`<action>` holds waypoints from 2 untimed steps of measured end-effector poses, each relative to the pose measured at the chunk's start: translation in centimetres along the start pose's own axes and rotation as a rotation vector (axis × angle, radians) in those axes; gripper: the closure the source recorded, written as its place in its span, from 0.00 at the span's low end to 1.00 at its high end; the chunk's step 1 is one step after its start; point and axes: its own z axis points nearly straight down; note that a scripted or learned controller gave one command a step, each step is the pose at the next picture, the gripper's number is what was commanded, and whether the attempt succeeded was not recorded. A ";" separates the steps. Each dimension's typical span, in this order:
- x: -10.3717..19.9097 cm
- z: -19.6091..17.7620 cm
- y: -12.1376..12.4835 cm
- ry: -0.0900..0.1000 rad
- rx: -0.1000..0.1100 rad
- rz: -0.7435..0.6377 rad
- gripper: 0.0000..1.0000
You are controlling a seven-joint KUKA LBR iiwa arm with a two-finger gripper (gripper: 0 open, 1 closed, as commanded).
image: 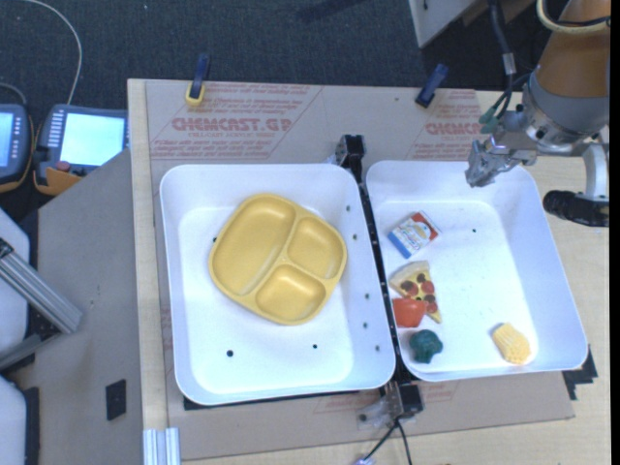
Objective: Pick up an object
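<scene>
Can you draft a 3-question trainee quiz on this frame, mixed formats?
1. True or false: the yellow plastic three-compartment plate lies in the left white bin.
2. Which item lies nearest the right white bin's front-right corner? A) green broccoli toy B) yellow corn toy C) small red-and-white carton
3. Fill in: the pincer hovers over the right bin's ___ edge.

Key: 1 true. 2 B. 3 far. The pizza-slice toy and red pepper toy sit along the divider side.
</scene>
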 end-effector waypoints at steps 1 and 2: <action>5.5 -0.7 -1.9 -0.001 -0.001 0.000 1.00; 11.0 0.6 -3.3 -0.001 0.000 0.000 1.00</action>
